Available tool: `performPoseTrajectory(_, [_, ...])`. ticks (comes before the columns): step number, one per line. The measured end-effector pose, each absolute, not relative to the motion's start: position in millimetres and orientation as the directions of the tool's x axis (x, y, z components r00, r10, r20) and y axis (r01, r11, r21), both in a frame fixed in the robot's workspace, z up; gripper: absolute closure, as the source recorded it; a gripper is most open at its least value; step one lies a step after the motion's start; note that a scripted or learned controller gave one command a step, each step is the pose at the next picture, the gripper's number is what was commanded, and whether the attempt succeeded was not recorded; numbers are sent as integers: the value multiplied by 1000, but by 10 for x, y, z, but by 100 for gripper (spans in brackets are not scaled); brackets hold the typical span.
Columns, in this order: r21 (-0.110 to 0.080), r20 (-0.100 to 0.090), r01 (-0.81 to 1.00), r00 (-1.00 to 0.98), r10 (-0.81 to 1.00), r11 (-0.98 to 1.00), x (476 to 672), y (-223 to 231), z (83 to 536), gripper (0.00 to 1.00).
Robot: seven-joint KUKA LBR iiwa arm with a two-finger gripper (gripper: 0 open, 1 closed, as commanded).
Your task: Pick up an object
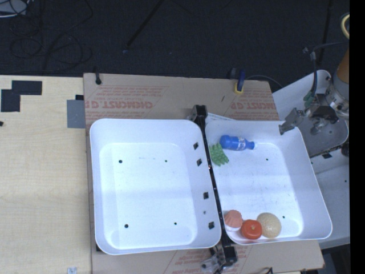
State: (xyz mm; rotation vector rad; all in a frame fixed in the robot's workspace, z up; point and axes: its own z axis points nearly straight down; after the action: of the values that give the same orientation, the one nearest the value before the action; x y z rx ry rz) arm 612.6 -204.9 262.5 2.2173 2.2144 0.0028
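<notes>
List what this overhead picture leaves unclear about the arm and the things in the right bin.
- Hand: small and dark at the camera view's right side; whether it is open or shut is unreadable.
- Arm: cut off by the right edge.
- Green object: too small to identify.
- Pink object, red object, tan object: bunched in the right bin; contact between them is unclear.

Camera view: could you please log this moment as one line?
gripper: above right bin's far right rim, nothing seen held | right bin: bottle, green toy, tomato, two pale balls | task: pending
</notes>
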Motion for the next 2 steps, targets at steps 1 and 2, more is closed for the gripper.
performPoseTrajectory(1, [-8, 2, 1000, -1, 1000, 1, 6237, -1826, 1586, 0])
performPoseTrajectory(2, [10, -3, 1000, -1, 1000, 1, 6181, -1720, 3168, 0])
